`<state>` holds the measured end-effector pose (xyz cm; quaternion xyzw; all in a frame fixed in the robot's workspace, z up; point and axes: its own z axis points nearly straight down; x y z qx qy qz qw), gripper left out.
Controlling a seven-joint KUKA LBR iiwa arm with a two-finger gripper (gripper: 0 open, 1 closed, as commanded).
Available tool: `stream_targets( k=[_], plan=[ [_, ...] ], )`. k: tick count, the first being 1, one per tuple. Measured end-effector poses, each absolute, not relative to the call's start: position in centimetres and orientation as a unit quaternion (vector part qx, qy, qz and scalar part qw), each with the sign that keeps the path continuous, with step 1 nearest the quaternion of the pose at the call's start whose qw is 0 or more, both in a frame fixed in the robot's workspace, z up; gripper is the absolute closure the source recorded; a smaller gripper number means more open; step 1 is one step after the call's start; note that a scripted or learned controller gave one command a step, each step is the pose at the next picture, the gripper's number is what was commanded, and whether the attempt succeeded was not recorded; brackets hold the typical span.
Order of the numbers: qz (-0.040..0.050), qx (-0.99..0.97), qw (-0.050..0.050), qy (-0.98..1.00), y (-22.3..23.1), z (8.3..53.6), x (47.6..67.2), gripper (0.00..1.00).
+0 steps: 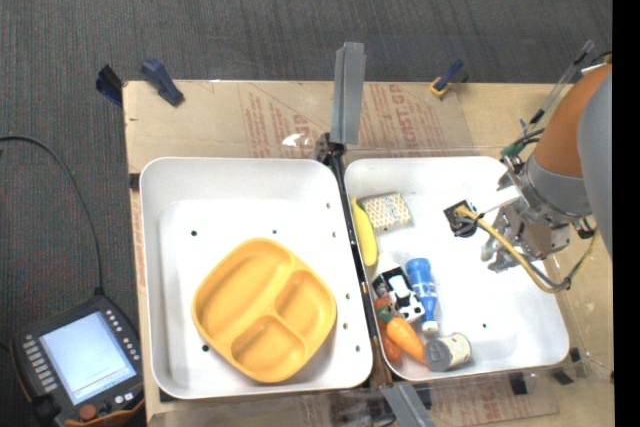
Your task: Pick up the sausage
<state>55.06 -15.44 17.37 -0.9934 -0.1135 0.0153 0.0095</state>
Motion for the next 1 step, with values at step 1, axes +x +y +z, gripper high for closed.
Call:
stream_targets(
  k=[1],
  plan=[
    [0.0182, -0.993, 0.011, -0.117, -15.39, 18.11, 54.98, 1.0]
  ],
)
